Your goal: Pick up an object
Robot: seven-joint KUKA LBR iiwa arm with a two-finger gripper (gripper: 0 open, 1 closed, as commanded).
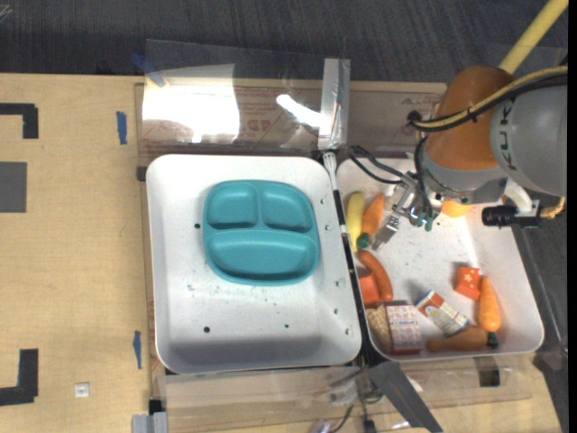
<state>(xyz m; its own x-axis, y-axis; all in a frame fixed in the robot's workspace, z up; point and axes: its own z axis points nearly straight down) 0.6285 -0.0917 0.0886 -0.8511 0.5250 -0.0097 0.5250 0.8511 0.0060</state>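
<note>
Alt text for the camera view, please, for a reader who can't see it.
A grey arm's gripper hovers over the right bin above a yellow banana, among orange toy foods. The left bin holds a teal divided plate.

Toys crowd the right bin's (527,318) left and front edges, leaving its middle floor open between them.

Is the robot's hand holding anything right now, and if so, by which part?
Nothing shows between the fingers of the hand. It hangs over the right bin, beside the banana. Open or shut, I cannot tell.
</note>
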